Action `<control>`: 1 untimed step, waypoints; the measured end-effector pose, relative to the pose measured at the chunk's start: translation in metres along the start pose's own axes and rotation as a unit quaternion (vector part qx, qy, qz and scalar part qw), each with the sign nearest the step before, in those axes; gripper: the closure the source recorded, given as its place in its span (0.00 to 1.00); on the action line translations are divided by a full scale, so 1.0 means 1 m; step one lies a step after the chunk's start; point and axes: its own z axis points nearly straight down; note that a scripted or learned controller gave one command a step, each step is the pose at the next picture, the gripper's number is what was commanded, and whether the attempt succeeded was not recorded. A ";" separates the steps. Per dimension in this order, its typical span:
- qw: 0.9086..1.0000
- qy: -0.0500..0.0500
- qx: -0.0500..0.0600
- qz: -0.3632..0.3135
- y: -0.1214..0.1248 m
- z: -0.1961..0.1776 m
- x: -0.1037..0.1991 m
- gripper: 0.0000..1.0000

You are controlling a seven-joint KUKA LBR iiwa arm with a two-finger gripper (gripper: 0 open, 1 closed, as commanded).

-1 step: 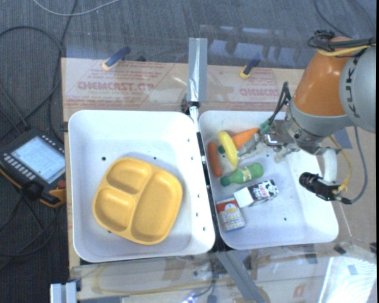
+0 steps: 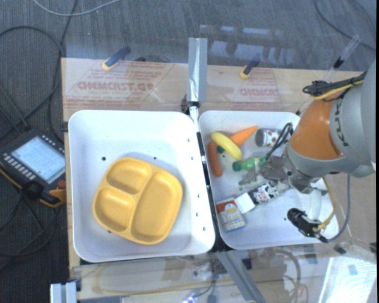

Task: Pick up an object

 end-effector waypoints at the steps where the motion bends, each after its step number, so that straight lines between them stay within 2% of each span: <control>1: 1.000 -0.001 0.002 0.000 -0.001 -0.008 0.000 1.00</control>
